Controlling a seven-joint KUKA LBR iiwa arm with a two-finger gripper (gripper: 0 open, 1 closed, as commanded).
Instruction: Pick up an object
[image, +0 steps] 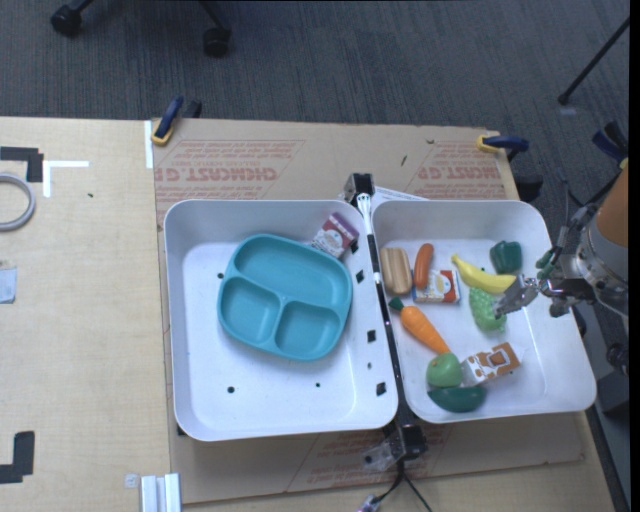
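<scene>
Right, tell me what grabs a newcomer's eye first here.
The teal tray sits large in the left bin. The right bin is crowded with toy food: a banana, a carrot, a hot dog. The gripper hangs over that bin, beside the banana.

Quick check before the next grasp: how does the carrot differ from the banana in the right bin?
The carrot is orange and tapers to a point; the banana is yellow and curved. The carrot lies toward the bin's middle, near the divider between the bins, while the banana lies nearer the gripper, against the green grapes. Both are toy foods lying flat in the right bin.
</scene>
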